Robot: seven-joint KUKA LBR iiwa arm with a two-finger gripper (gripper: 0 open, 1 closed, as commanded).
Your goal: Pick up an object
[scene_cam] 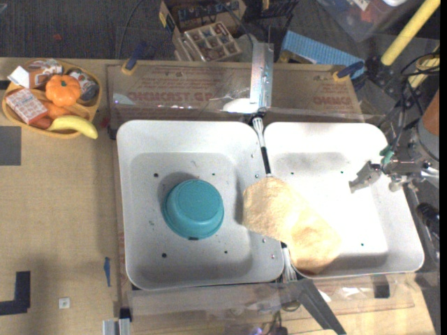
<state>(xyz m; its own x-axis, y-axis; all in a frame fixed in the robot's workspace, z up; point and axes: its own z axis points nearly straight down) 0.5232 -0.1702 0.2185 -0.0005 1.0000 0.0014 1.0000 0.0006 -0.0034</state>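
Note:
A teal bowl [195, 209] sits upside down in the left bin [140, 145], near its middle. A floppy tan cloth-like object [290, 223] lies across the divider between the bins, mostly in the near-left part of the right bin [328, 145]. My gripper [378, 176] hangs over the right bin's right side, well apart from the tan object and to its upper right. I see nothing held in it.
A basket [49, 100] with a banana, a small pumpkin and boxes stands on the bench at the far left. A cardboard wall [237, 89] runs behind the bins. Cables and a yellow pole [415, 19] are at the upper right.

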